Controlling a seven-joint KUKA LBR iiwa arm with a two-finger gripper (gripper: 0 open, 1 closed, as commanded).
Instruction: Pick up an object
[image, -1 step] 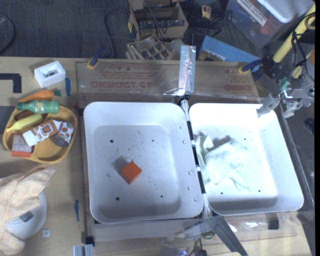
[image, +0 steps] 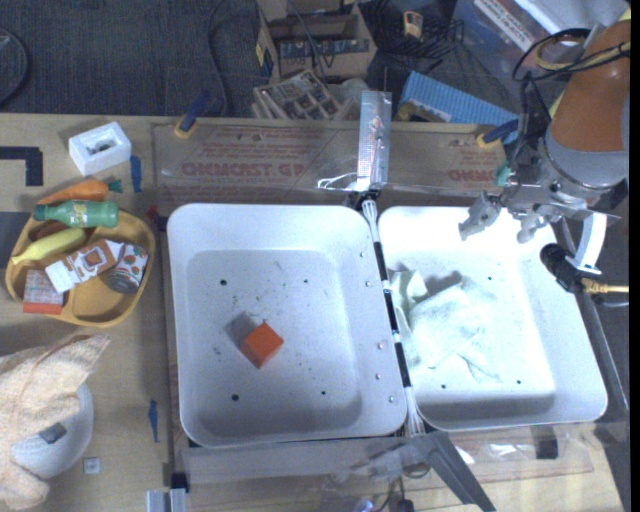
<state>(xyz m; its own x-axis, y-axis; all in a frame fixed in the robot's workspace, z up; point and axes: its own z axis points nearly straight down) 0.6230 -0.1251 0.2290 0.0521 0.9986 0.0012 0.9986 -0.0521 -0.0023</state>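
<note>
- Near the bottom left of the frame a pale orange cloth (image: 45, 375) lies on the bench, with a small white and grey item at its lower edge.
- The left bin (image: 200, 235) holds an orange block (image: 264, 344), lying left of the bin's centre on the scuffed floor, with a short dark shadow just beside it.
- The right bin (image: 570, 395) holds a crumpled white cloth (image: 445, 320), spread from its left wall toward the middle.
- At the left of the frame a yellow bowl (image: 100, 310) holds toy food and small packets, a green bottle (image: 80, 213) across its top.
- At the upper right, the gripper (image: 500, 218) hangs above the right bin's far edge, its two fingers spread apart with nothing between them, well apart from the orange block.
</note>
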